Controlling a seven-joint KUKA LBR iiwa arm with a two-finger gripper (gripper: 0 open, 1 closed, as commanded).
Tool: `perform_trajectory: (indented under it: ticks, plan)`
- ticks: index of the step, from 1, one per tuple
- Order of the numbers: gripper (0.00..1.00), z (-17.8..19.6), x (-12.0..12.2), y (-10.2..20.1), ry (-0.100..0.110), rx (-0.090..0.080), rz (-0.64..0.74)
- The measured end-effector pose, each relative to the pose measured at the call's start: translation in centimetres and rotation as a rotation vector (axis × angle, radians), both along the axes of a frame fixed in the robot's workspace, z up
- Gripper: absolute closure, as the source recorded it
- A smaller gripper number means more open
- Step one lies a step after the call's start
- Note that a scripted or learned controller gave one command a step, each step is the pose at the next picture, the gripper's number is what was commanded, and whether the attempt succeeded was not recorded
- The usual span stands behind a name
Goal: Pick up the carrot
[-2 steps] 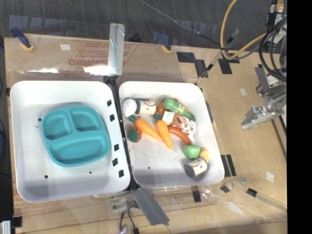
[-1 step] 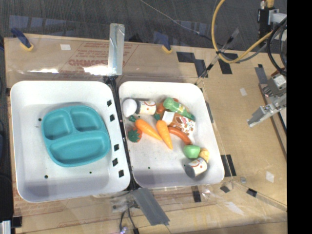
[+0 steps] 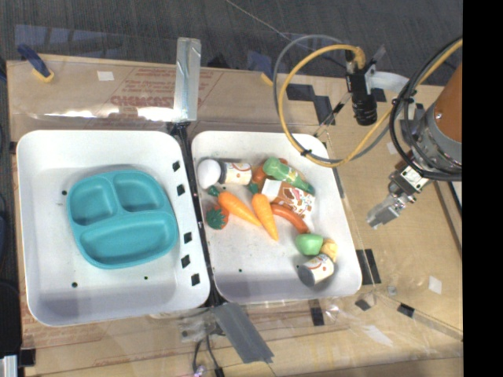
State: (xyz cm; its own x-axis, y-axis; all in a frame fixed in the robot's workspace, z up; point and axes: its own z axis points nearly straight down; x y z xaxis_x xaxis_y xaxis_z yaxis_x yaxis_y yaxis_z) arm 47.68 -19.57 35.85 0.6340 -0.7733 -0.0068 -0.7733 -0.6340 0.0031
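The cardboard-covered counter [image 3: 409, 289] is seen bearing two shallow white plastic bins. In the left bin [image 3: 31, 289] a teal divided tray [image 3: 120, 217] is laid. In the right bin [image 3: 259, 277] two orange tapered carrots [image 3: 265, 214] are found among toy foods. The metal claw [image 3: 385, 210] is held outside the right bin; whether it is clenched cannot be told.

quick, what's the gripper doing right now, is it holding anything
Gripper: outside the right bin, off its right edge, holding nothing; the carrot lies in that bin.
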Motion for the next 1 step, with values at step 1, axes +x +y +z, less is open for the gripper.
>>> perform_trajectory:
  ticks: [1]
  plan:
    - [1.0,8.65,1.49,0.1,-0.017,-0.004,0.331]
